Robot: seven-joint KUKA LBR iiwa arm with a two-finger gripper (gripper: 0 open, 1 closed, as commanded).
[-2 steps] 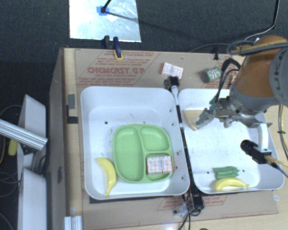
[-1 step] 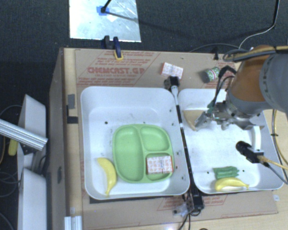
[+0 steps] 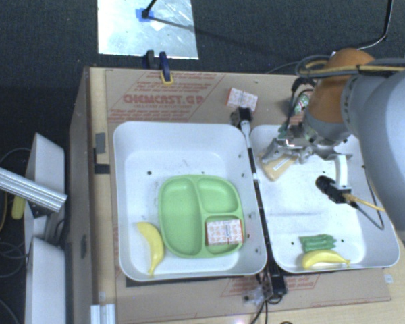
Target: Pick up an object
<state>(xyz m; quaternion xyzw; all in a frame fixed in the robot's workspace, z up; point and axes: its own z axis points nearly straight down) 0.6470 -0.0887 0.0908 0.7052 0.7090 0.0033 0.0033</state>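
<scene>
Seems mid-reach, gripper [image 3: 283, 154] low over tan thing [image 3: 273, 170], upper left of right bin [image 3: 293, 214]; cannot tell how open; next, clamp and lift.

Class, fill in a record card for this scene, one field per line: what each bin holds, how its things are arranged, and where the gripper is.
left bin: green divided plate; left banana beside the plate's lower-left edge
plate contents: red-and-white packet in the lower-right compartment
right bin: green item with right banana just below it, near the bin's bottom edge
gripper: over the right bin's upper-left part
held object: cannot tell
</scene>
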